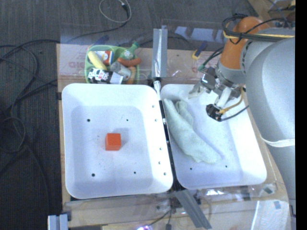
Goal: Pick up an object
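A small orange-red cube (113, 141) lies alone near the middle of the left bin (76, 104). A pale, crumpled cloth (192, 132) stretches diagonally across the left half of the right bin (244, 166). My gripper (205, 86) hovers over the back edge of the right bin, just right of the cloth's upper end. Its tip is small and blends with the white bin. Nothing can be seen held in it. The grey arm with its orange band (237, 35) comes in from the upper right.
A green basket (112, 64) of toy food stands behind the left bin. An upright metal post (159, 51) rises at the back between the bins. A black connector with a looped cable (216, 111) hangs off the wrist above the right bin.
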Controlling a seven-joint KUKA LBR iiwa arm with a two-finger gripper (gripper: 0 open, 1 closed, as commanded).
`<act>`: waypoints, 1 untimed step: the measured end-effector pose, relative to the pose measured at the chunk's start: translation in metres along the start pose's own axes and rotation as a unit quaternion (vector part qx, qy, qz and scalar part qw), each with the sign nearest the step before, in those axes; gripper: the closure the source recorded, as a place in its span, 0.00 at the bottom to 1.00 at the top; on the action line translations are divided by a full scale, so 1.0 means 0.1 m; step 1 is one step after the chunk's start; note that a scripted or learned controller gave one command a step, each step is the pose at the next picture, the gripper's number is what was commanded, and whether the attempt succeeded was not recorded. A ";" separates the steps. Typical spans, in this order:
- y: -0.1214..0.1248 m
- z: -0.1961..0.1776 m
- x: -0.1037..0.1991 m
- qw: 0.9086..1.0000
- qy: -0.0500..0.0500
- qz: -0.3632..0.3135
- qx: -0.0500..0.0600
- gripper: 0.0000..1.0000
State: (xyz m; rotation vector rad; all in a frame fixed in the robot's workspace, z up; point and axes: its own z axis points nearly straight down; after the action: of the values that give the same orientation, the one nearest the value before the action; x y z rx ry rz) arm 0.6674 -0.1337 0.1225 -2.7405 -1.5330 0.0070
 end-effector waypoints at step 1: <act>-0.01 0.31 -0.77 1.000 0.003 -0.027 -0.004 0.00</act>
State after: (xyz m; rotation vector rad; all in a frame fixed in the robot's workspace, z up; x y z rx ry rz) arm 0.6261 -0.1986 0.0917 -2.7010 -1.6090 -0.0074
